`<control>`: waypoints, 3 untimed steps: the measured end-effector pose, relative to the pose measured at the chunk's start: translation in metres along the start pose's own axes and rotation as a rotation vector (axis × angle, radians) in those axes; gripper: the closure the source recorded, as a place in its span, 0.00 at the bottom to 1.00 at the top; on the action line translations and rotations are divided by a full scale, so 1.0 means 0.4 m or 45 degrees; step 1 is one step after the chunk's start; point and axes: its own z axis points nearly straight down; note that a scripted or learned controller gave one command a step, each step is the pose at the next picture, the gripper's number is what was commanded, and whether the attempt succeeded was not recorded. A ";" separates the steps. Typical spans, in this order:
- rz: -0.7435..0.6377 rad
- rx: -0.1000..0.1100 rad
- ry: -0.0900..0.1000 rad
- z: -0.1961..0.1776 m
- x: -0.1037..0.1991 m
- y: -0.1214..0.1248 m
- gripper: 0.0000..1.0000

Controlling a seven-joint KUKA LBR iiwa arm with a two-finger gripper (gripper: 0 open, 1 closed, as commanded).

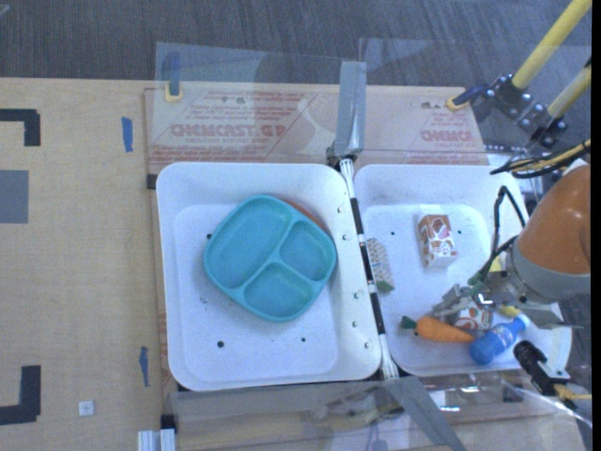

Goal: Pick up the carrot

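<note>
The carrot [443, 330] is orange with a small green top that points left. It lies flat near the front edge of the right bin [404, 200]. My gripper [466, 301] hangs just behind and slightly right of the carrot, low over the bin floor, with the grey wrist and orange band of the arm [562, 233] coming in from the right. The carrot is not between the gripper's tips; it rests on the bin floor. A small red-and-white item [472, 318] lies partly under the gripper, touching the carrot's thick end.
A blue bottle [494, 342] lies right of the carrot. A red-and-white carton [436, 239] stands further back, and a striped wrapper [378, 263] lies by the divider. The left bin [183, 252] holds a teal divided plate [270, 256] over an orange one.
</note>
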 end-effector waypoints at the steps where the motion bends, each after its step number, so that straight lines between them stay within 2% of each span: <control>1: -0.094 0.011 0.001 -0.222 0.164 0.005 0.00; 2: -0.013 0.000 0.000 -0.001 0.162 0.007 0.00; 3: 0.024 0.009 -0.002 -0.367 -0.161 -0.011 0.00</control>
